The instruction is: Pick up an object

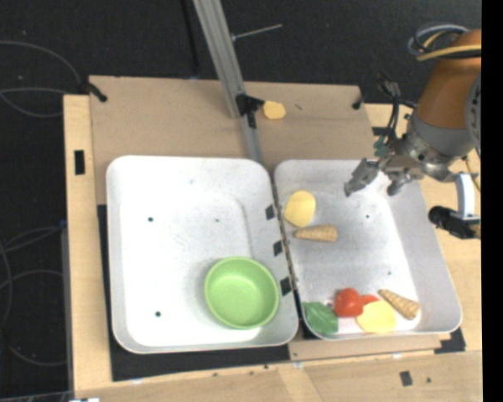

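My gripper (375, 182) hangs over the upper right part of the right bin (402, 241), fingers spread open with nothing between them. Below and to its left, against the bin's left wall, lies a pale yellow round object (300, 208), with a tan cone-shaped piece (317, 234) just beneath it. Along the bin's near edge sit a green piece (320, 316), a red piece (349, 301), a yellow piece (377, 317) and a second tan cone (400, 303), packed close together.
The left bin (176, 216) holds a light green bowl (241, 291) at its near right corner. A slanted metal post (222, 48) rises behind the bins. A small yellow object (274, 110) lies on the bench beyond the bins.
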Robot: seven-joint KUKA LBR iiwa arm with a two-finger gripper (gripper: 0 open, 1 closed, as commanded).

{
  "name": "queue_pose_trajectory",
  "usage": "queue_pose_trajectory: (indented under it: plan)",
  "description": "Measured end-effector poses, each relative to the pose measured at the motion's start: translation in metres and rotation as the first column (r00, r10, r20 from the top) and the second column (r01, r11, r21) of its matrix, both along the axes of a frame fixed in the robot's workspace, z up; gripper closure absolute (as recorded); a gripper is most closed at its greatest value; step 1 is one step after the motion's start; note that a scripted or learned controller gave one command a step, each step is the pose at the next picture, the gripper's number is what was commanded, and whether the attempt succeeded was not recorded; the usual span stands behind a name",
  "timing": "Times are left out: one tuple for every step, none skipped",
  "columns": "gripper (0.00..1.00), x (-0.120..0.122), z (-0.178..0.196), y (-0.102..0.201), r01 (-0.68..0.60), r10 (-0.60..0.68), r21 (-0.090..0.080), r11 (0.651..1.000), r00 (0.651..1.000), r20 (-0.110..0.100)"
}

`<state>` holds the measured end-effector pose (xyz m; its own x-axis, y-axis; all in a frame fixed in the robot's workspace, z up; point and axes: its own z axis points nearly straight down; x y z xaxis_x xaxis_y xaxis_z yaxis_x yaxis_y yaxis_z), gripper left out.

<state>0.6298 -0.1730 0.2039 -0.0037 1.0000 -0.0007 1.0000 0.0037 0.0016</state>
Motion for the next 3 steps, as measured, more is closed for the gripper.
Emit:
queue_pose_trajectory:
  plan:
    - [0.0,0.0,0.0,0.0,-0.001,0.001,-0.001,1.0,1.0,0.0]
    - [0.0,-0.005,-0.051,-0.012,0.005,-0.005,-0.002,1.0,1.0,-0.006]
    - [0.0,-0.006,-0.104,-0.013,0.006,-0.006,-0.002,1.0,1.0,-0.005]
